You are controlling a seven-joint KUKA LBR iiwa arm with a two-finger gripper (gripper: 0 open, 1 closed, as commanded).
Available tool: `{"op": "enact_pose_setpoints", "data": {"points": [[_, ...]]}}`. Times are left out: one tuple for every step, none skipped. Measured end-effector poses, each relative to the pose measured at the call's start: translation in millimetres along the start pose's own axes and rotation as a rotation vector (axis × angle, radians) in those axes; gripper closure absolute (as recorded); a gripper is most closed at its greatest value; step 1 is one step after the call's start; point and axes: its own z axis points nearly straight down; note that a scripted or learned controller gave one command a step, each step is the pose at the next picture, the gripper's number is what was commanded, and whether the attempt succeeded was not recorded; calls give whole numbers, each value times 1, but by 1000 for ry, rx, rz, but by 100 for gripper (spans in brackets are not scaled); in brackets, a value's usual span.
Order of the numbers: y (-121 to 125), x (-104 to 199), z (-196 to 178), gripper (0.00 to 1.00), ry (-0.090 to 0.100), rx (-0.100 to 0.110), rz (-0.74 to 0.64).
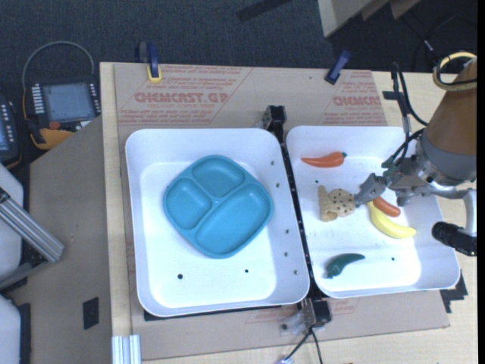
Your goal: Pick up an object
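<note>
Bins sit side by side on the bench, and the arm reaches into the right bin from the right edge of the view. Its gripper hangs low over that bin's middle, pointing left, with dark fingers spread a little around the left end of a small orange-red piece; whether they actually pinch it or merely lie over it I cannot tell from this slant. Just below that piece lies a banana, touching or nearly touching it. Left of the fingers, close by, is a tan cheese wedge with holes. Near the bin's far wall rests a red chili, well apart from the gripper. Toward the near wall lies a green pepper, also apart from the rest. The left bin holds a blue divided plate, set flat near its middle, with three compartments. Two clamps, a yellow clamp and a blue clamp, grip the far edge of the board under the bins.
</note>
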Motion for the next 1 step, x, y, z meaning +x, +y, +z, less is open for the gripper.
{"op": "enact_pose_setpoints", "data": {"points": [[3, 0, -6, 0, -2, -13, -3]]}}
